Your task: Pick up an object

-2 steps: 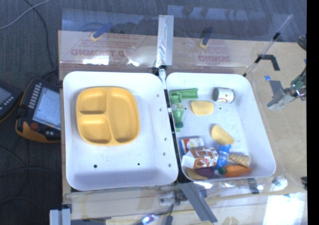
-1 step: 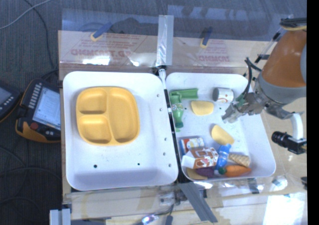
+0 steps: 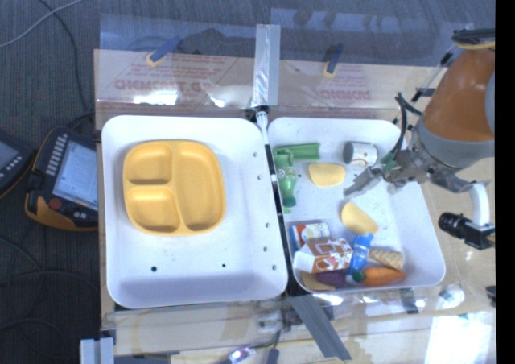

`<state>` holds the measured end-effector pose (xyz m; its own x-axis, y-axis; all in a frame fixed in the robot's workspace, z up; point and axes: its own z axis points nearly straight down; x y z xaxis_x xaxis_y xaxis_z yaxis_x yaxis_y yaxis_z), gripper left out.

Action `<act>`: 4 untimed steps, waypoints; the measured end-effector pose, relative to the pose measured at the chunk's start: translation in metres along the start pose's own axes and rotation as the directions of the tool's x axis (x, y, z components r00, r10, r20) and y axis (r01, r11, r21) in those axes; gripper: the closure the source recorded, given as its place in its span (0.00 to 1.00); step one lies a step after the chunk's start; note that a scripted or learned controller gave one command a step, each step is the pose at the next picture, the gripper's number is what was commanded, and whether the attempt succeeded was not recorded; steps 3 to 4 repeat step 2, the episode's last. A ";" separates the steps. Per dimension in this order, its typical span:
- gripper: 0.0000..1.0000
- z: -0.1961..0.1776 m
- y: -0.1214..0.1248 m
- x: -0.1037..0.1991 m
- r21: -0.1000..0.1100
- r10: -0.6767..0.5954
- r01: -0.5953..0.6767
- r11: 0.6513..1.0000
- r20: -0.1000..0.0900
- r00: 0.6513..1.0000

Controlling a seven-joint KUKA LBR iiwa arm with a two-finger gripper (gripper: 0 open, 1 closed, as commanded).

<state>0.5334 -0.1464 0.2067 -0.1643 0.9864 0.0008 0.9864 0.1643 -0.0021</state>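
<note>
I see my fingers (image 3: 372,177) spread wide over the right bin (image 3: 418,217), holding nothing. A small can (image 3: 359,152) lies just beyond them, a yellow wedge (image 3: 359,217) just below.

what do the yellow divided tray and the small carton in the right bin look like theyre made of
The yellow three-compartment tray looks like moulded plastic with a matte finish: one even colour, rounded corners, soft raised dividers. The small red-and-white carton looks like printed card or coated paperboard, judging by its flat faces and folded edges, though it may be a plastic toy.
</note>
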 end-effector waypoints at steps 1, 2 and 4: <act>0.00 0.116 -0.030 -0.006 -0.016 0.198 -0.198 0.980 0.006 0.980; 1.00 0.106 -0.028 -0.005 -0.019 0.198 -0.197 0.980 0.004 0.980; 1.00 0.106 -0.028 -0.005 -0.019 0.198 -0.197 0.980 0.004 0.980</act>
